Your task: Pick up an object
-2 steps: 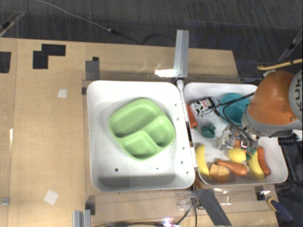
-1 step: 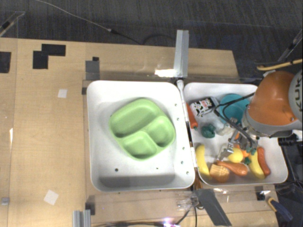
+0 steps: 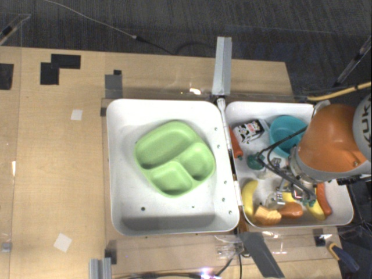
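Gripper (image 3: 283,196) low among toy food (image 3: 273,214); teal cup (image 3: 286,131) behind.

Robotics lab, wooden bench (image 3: 52,173) with black marker patches, two white bins (image 3: 116,214), loose cables, grey carpet floor

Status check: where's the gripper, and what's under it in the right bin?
Gripper low in right white bin, over yellow and orange toy food pieces. Nothing seen gripped. Teal plastic cup crowds the arm; green divided plate fills left white bin.
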You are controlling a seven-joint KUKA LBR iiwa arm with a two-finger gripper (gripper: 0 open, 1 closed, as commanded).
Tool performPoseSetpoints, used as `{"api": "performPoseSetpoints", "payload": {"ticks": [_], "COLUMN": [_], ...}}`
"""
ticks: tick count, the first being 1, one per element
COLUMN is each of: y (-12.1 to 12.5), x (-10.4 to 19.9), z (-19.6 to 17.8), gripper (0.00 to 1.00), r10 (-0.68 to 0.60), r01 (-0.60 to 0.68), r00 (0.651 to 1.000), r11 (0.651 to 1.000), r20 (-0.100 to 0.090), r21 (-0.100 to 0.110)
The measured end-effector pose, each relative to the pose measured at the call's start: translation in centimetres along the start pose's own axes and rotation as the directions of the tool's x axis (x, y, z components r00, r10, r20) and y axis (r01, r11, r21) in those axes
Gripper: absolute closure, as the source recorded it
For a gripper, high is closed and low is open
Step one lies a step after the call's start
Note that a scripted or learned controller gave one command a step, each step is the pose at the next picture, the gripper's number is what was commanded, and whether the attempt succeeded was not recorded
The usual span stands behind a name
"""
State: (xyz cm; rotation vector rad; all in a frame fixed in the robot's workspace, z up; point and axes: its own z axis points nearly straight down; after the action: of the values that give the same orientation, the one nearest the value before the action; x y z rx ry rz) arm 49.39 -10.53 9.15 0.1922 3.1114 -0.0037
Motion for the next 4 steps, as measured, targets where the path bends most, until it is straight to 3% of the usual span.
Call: {"api": "performPoseSetpoints", "payload": {"ticks": [1, 2, 3, 4], "y": [2.0, 2.6, 1.8, 0.0], "x": [0.1, -2.2, -8.0, -2.6], "z": [0.0, 0.1, 0.3, 0.1], "gripper": [0.0, 0.0, 0.0, 0.0], "r10": [-0.15, -0.036, -0.072, -0.064], "r01": [0.15, 0.036, 0.072, 0.064], "r00": [0.989, 0.999, 0.997, 0.998], "r11": [0.989, 0.999, 0.997, 0.998], "r20": [0.003, -0.01, -0.007, -0.008], "r21": [0.002, -0.002, -0.002, -0.002]}}
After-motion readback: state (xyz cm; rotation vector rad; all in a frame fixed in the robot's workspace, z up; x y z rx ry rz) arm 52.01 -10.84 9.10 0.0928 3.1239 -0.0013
